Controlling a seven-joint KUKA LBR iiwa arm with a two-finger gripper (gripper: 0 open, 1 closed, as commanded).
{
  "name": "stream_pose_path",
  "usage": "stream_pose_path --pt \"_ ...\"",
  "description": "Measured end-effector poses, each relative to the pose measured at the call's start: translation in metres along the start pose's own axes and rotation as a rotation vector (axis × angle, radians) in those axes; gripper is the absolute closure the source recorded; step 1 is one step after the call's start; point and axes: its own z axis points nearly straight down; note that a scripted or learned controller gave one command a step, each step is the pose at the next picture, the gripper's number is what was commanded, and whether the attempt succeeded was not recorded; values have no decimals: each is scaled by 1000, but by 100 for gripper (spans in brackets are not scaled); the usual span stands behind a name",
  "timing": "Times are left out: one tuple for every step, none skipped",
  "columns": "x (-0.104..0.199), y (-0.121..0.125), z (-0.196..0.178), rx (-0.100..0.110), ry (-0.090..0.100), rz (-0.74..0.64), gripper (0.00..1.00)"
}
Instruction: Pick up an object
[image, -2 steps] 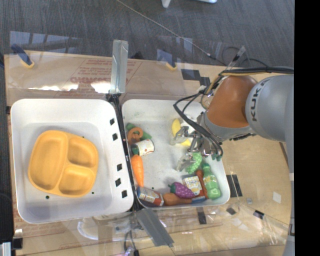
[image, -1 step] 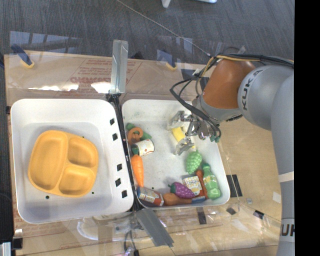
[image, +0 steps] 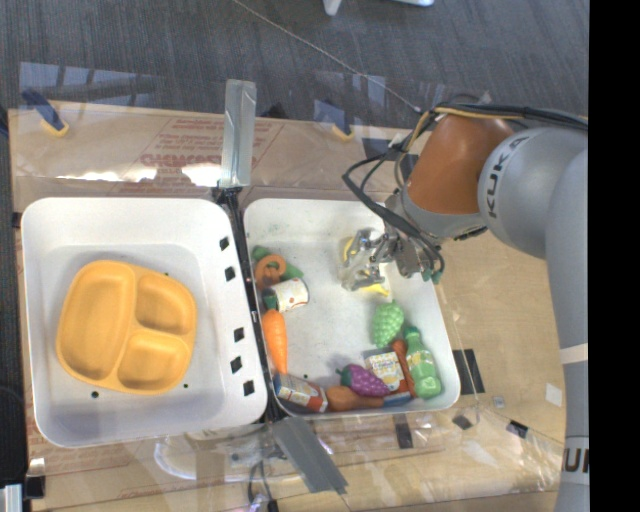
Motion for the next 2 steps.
stream_pose_path --pt "0 0 0 0 0 0 0" --pt "14 1 9 1 -1 7 0"
